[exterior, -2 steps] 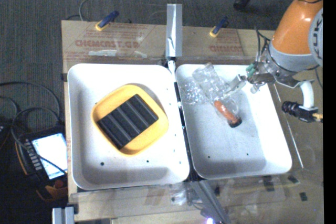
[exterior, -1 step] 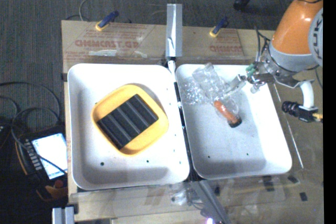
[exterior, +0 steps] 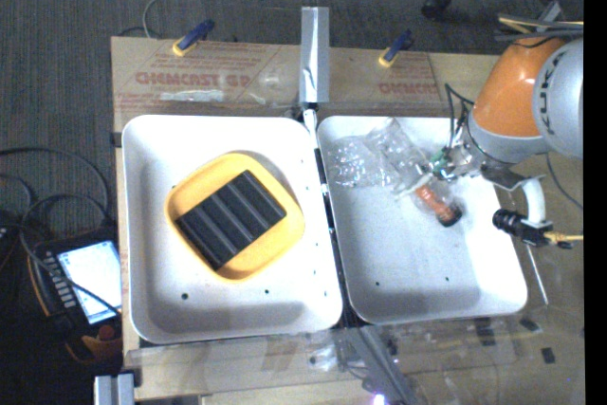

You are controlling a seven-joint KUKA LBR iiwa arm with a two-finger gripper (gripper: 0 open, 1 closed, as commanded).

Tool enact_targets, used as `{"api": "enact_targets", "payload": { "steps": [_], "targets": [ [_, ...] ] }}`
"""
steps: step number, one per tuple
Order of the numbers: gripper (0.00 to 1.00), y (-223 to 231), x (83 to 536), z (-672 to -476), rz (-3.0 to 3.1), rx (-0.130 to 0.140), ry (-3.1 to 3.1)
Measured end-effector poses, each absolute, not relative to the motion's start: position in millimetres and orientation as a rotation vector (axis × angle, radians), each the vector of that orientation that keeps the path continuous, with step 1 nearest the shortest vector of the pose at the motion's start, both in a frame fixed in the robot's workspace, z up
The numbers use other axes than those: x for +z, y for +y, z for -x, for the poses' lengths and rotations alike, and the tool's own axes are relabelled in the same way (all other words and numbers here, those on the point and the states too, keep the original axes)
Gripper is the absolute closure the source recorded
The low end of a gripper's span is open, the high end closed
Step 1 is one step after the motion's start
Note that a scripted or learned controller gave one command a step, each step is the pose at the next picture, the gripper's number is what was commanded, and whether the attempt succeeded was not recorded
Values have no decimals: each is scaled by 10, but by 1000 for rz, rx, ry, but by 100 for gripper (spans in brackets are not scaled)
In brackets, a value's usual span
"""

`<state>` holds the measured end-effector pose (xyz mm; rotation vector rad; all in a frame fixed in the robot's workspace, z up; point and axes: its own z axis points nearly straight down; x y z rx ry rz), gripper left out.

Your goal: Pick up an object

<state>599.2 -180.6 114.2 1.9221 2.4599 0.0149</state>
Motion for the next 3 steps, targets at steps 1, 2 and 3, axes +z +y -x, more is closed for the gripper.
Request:
{"api": "enact_targets", "payload": {
  "steps": [1,2,3],
  "targets": [
    [0,-2015,1091,-6071,-1809,24,2556],
    [0,-2047,1088,-6093,-1815,32,2566],
    [0,-2047,1075,-6147,-1764,21,2613]
  ]
}}
